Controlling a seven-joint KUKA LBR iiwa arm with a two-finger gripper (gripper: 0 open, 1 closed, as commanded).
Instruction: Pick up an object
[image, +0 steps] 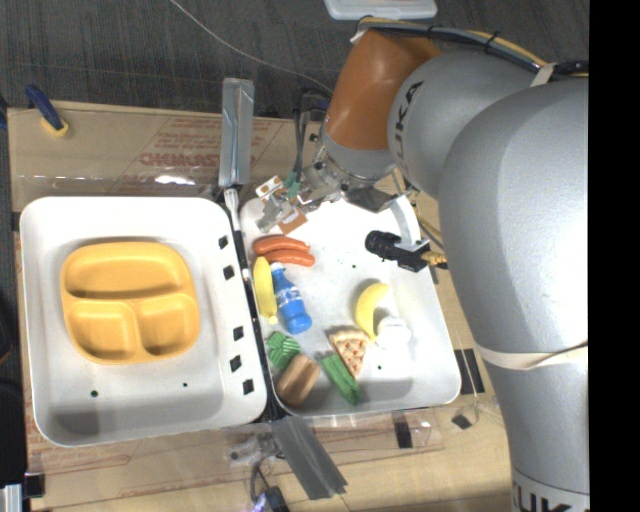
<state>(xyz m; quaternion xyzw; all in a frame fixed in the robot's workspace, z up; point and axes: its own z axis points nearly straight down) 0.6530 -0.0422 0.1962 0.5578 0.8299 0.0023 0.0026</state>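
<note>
My gripper (283, 207) hangs over the far left corner of the right bin (430, 375), just above a pair of red sausages (283, 250). Nearer along the bin's left side lie a yellow corn-like piece (263, 288) and a blue bottle (291, 302). A yellow banana (371, 304) and a white lump (394, 333) sit towards the right. At the front lie a pizza slice (350, 350), two green pieces (282, 348) (342, 379) and a brown bun (298, 377). Nothing is visibly held.
The left bin (40, 400) holds a yellow compartment tray (130, 298). A grey divider bar (236, 130) runs between the bins at the back. The arm's large grey body (520, 250) overhangs the right bin's right side.
</note>
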